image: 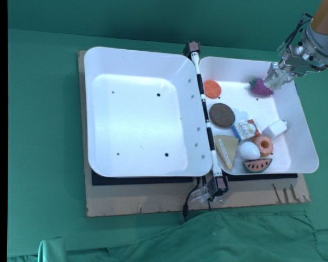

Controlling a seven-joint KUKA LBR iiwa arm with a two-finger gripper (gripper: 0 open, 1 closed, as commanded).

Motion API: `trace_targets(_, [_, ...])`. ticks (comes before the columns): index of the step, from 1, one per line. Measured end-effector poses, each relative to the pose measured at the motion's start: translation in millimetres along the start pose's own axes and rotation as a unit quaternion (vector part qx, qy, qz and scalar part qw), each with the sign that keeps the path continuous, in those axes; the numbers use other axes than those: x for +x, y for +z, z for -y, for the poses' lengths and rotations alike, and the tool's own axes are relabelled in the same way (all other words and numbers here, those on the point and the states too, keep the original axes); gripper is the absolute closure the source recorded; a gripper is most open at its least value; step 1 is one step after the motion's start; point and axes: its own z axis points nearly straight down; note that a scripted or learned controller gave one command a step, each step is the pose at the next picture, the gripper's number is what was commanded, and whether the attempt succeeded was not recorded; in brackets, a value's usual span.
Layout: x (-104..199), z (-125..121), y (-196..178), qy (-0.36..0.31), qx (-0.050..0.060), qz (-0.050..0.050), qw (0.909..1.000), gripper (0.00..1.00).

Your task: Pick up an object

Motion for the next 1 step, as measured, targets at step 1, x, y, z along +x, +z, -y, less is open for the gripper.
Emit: trace_targets(1, [-2.7, 6.8, -50.9, 0.0, 0.0, 0.0, 1.0, 1.0])
